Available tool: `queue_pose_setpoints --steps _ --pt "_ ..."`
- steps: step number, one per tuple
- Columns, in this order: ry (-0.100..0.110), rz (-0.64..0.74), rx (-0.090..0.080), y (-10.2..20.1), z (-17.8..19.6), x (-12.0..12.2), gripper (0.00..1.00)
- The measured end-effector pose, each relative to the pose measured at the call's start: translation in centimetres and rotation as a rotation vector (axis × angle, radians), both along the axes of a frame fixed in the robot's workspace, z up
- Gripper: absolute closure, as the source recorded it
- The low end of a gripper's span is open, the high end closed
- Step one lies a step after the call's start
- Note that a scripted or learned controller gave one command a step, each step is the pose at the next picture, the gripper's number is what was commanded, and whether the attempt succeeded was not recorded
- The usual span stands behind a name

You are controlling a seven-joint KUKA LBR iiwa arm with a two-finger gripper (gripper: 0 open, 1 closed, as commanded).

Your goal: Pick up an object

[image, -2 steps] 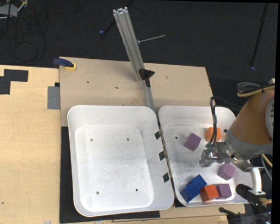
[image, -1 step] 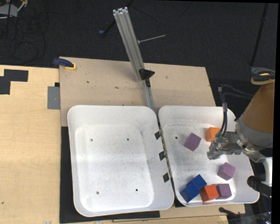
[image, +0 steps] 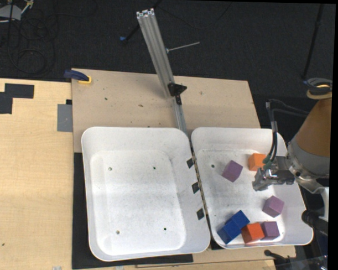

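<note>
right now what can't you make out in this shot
- Jaws of the gripper: too small and blurred in the camera view to tell their state.
- Orange block: its right side hidden behind the gripper.
- Arm: cut off by the right edge.

Both bins look like smooth white plastic with a dull sheen; the left bin (image: 136, 197) and the right bin (image: 235, 140) carry fine dark speckling. The bench (image: 126, 100) under them is pale matt wood or board. Behind the bins a slanted rail (image: 156, 48) looks like ribbed bare metal. The gripper (image: 264, 178) over the right bin is shiny metal. In that bin, the blue block (image: 234, 226), orange blocks (image: 253, 232) and purple blocks (image: 232, 171) look matt, perhaps foam.
</note>
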State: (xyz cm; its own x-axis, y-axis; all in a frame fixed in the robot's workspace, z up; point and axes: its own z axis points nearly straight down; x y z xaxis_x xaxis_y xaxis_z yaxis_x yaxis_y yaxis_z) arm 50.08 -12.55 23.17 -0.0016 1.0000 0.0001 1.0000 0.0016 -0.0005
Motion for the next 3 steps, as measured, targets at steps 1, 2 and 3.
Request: queue_pose_setpoints --steps 1,2,3 --pt "0.001 0.001 0.0 5.3 0.9 1.2 1.0" --pt "0.002 0.003 0.002 10.9 1.5 2.1 1.0" --pt "0.002 0.004 0.002 16.5 1.7 3.6 1.0"
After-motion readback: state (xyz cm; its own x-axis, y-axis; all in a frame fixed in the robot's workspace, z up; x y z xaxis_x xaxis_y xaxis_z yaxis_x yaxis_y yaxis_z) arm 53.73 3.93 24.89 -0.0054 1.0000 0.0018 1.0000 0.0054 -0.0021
